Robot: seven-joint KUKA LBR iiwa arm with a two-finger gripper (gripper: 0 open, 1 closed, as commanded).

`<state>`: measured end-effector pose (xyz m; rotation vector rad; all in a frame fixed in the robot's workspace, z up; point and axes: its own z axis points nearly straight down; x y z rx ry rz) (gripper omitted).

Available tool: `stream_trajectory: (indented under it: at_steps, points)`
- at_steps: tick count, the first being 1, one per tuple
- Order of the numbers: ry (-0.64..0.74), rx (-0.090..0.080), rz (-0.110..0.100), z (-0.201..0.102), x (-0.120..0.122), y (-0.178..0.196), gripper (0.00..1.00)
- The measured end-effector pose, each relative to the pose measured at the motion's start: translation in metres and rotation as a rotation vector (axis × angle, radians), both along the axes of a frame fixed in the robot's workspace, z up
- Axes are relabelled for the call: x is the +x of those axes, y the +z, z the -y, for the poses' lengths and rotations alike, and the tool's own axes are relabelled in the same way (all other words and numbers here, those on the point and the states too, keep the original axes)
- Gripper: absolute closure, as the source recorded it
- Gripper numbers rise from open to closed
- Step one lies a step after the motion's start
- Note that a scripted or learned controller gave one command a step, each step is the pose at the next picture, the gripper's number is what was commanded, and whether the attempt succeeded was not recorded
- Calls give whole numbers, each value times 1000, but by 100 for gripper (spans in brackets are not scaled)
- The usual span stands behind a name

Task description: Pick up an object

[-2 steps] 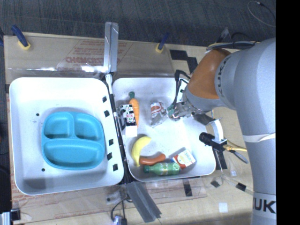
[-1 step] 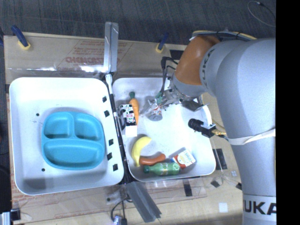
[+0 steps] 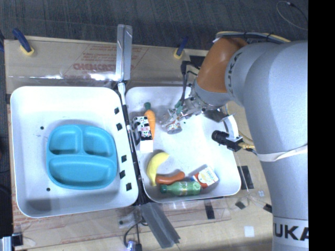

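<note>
Desk (image 3: 63, 61): wooden top, seen from above at a slant, with dark floor beyond its far edge; blue clamps are seen at the far edge.
Left bin (image 3: 26, 192): shallow and white, set on the left part of the desk.
Tray (image 3: 81, 157): light blue, divided into compartments, laid flat near the middle of the left bin.
Divider (image 3: 124, 51): a grey metal bar is set between the two bins at the far side.
Right bin (image 3: 209, 150): shallow and white, placed just beside the left bin, their walls touching.
Small carton (image 3: 142, 127): black-and-white printed pack, lying against the left wall of the right bin.
Carrot (image 3: 150, 120): orange with a green top, lying just beside the small carton, toward the far left of the right bin.
Banana (image 3: 156, 164): yellow, curved, lying in the near left part of the right bin.
Sausage (image 3: 170, 178): red-orange, lying touching the banana's lower end.
Green bottle (image 3: 180, 189): lying on its side along the near wall, just below the sausage.
Juice box (image 3: 205, 177): orange and white, tilted, near the bottle's right end.
Pincer (image 3: 172, 122): lowered into the far middle of the right bin, right of the carrot; whether its tips are apart or together cannot be told.
Arm (image 3: 272, 98): grey with an orange band, reaching in from the right over the right bin.
</note>
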<state>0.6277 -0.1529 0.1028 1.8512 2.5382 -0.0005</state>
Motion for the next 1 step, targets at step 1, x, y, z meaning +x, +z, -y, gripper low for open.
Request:
stream_trajectory:
  at_steps: [1]
  points:
    - [3, 0, 0, -58, 1, 113, 100]
